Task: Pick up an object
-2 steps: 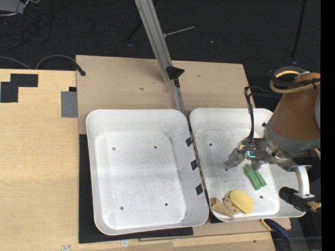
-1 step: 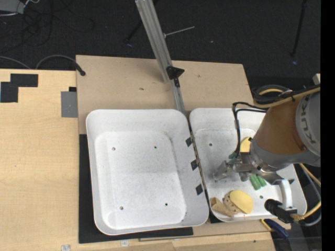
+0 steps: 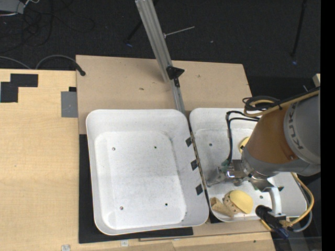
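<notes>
In the right bin [image 3: 209,132] a rounded yellow object [image 3: 238,200] lies near the front wall, and a small tan piece [image 3: 221,207] rests against its left side. Another yellow object [image 3: 244,143] peeks out from behind the arm's left edge, mostly hidden. My gripper [image 3: 214,177] is low in the right bin, close to the divider, a little behind and to the left of the rounded yellow object. I see nothing held in it. The orange-banded wrist [image 3: 272,140] covers the middle and right of that bin.
The left bin [image 3: 137,169] sits beside the right one, joined by black clips [image 3: 193,164] along the shared wall. A slanted metal rail [image 3: 157,41] rises behind the bins. Light wooden bench surface lies to the left.
</notes>
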Motion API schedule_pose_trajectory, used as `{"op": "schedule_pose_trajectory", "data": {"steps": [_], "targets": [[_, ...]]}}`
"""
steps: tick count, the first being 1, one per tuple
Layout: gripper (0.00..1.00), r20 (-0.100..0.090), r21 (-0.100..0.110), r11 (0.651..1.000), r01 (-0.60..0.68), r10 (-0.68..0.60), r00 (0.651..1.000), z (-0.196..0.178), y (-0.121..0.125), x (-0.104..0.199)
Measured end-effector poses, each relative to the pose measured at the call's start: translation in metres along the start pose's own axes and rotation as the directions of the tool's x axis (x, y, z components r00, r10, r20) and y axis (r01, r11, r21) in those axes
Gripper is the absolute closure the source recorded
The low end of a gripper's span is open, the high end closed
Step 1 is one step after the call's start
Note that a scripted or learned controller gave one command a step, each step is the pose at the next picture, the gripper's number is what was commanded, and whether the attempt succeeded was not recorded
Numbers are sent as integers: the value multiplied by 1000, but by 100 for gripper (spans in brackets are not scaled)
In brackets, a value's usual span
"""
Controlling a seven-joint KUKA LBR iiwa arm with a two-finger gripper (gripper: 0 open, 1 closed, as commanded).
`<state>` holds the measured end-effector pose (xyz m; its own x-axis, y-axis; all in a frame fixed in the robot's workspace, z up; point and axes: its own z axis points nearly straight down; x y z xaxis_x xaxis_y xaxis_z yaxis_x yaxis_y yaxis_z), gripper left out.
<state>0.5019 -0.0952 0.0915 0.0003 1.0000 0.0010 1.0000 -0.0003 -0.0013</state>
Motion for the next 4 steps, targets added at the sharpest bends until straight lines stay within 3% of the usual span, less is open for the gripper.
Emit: {"op": "schedule_pose_trajectory", "data": {"steps": [1,3,4], "targets": [[100,-2,0,1000,-8,8,1000,-11,0,-2],[100,1,-4,1000,0,0,1000,-131,-8,-10],[100,1,-3,1000,1,-1,1000,-172,-7,-12]]}}
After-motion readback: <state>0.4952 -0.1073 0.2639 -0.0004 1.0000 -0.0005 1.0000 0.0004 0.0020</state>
